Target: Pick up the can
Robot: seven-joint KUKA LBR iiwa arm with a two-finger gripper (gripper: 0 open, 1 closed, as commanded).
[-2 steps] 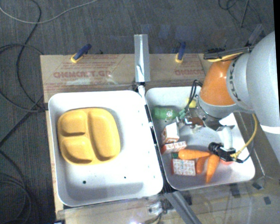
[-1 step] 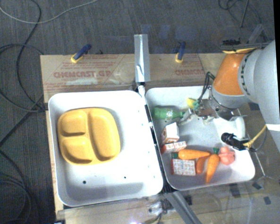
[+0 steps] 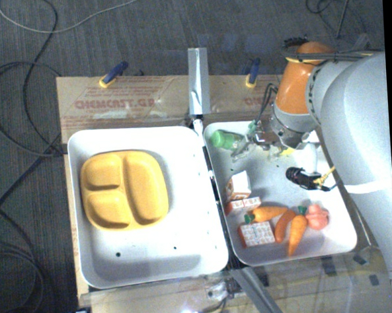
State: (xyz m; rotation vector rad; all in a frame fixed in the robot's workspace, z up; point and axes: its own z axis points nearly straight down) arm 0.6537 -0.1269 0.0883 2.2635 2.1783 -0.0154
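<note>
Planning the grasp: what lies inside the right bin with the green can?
With the green can: small boxes, carrots and a pink item. The arm covers the bin's upper right corner.

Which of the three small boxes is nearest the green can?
The white box, topmost of the three; the red-striped one and the checkered one lie farther from the can.

A robotics lab: left of the gripper [image 3: 251,141], blue clamps [image 3: 113,73] grip cardboard [image 3: 126,102] under a white bin [image 3: 188,245], with cables [image 3: 25,176] strewn over carpet [image 3: 109,32].
</note>
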